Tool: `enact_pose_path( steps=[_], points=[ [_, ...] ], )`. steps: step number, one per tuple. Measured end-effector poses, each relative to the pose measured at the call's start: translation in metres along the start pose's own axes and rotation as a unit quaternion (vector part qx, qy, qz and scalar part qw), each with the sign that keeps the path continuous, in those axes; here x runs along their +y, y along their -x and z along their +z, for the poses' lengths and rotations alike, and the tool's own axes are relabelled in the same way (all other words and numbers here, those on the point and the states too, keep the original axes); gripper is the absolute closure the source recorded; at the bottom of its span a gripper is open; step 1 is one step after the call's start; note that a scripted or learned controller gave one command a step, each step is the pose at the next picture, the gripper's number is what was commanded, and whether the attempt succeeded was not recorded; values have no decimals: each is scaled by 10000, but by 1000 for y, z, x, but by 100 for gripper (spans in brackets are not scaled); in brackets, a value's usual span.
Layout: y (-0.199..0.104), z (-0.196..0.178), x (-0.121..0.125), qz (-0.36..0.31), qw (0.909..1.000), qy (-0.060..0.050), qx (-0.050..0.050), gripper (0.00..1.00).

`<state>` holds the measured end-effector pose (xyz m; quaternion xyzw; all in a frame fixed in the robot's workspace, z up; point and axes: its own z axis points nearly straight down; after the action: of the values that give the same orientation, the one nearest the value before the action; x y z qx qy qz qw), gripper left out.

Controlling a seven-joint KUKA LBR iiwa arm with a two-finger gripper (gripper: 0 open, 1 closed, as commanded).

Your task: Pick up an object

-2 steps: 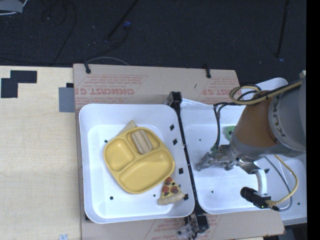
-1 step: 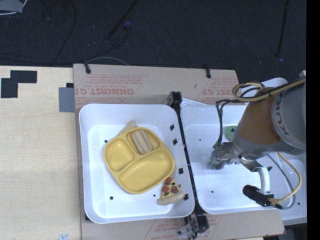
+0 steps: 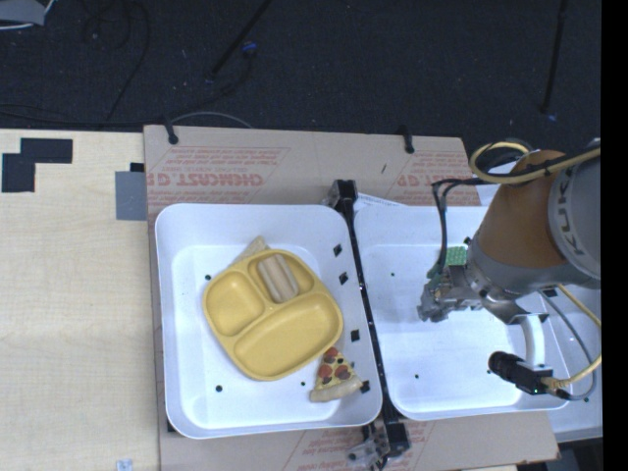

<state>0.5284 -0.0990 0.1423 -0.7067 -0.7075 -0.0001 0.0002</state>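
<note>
Right of centre, the gripper [image 3: 435, 305] hangs low in the right bin [image 3: 412, 400]; whether its jaws grip anything I cannot tell. Yellow divided plate [image 3: 275, 327] and pizza slice [image 3: 336, 376] lie unpicked in the left bin [image 3: 182, 361].

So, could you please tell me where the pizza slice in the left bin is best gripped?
Probably across its narrow middle, from straight above. The pizza slice lies flat by the yellow divided plate, its crust end toward the left bin front edge, so a top-down pinch across its long sides looks freest.
</note>
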Motion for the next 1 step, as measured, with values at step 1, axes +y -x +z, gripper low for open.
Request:
enact_pose_path(
  steps=[1],
  points=[
    [5, -59, 8, 2, 10000, 18, -6, 100]
  ],
)
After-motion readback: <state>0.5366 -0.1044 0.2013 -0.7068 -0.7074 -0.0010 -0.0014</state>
